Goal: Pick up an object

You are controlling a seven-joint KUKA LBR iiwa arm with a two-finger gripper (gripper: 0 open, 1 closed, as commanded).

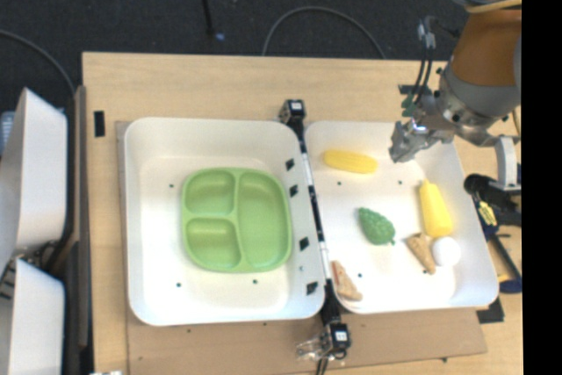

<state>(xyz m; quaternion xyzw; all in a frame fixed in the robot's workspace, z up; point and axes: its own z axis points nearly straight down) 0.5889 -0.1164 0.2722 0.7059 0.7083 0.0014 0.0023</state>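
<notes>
Claw (406,145): above right bin's (470,290) far edge, grip state cannot be told | Nearest thing: corn cob (350,161), just left of claw, near far edge | Long axis: left-right across bin.

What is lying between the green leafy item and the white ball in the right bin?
In the camera view, a tan wooden piece lies between the green leafy item and the white ball, touching the ball.

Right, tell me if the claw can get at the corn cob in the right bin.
Probably yes. The claw hangs just right of the corn cob, which lies alone on bare bin floor, apart from the other items, with nothing over it.
</notes>
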